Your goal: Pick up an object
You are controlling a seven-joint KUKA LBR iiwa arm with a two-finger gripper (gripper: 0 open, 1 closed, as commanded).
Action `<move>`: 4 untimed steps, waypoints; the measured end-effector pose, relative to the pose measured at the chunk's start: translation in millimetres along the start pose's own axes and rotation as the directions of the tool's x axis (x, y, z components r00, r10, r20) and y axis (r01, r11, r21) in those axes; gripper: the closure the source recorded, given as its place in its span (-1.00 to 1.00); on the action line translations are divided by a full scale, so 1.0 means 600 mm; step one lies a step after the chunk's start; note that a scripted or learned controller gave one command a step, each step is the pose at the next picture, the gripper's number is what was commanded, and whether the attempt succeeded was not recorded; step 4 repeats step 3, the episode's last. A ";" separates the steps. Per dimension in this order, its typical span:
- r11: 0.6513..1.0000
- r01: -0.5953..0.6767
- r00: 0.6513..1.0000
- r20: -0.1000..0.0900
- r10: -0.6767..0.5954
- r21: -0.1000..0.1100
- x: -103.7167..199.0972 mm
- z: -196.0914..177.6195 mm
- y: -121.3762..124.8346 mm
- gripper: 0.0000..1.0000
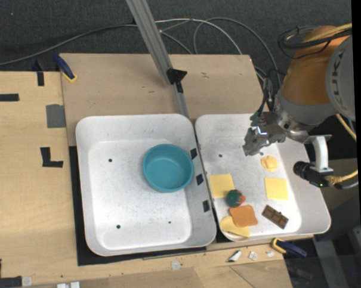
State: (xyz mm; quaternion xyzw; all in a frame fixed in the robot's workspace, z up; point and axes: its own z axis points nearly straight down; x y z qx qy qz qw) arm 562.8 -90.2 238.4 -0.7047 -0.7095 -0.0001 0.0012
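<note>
1. Risk of a miss; gripper (pixel 254 144) hangs over the upper part of the right bin (pixel 227 129), above bare floor, with nothing directly under its tip; closing here would likely catch nothing.
2. Risk of a glancing touch; small yellow lump (pixel 268 163) lies just beside the tip, toward the near side and slightly right; coming down off-centre could nudge it away rather than trap it.
3. Risk of slipping on flat pieces; yellow square (pixel 221 184) and second yellow square (pixel 277 189) look thin and lie flush on the bin floor; probably hard to get under.
4. Risk of a crowded grab; green ball (pixel 233 198), orange piece (pixel 243 216), pale yellow piece (pixel 232 229) and brown bar (pixel 274 216) sit close together near the front edge; reaching there could shove neighbours or pinch two at once.
5. Fingers: dark and small against the speckled floor; cannot tell how far open; nothing visible between them.
6. Nearest candidate: the small yellow lump, close to the tip but apart from it; other pieces farther toward the front of the right bin.
7. Blue bowl (pixel 167 167) alone in the left bin (pixel 98 174), well apart from the gripper.
</note>
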 end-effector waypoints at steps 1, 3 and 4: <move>1.000 0.001 1.000 0.000 -0.001 -0.001 0.089 -0.012 0.003 1.00; 1.000 0.000 1.000 0.001 0.000 0.001 0.258 -0.013 0.009 1.00; 1.000 0.000 1.000 0.001 0.000 0.001 0.258 -0.013 0.009 1.00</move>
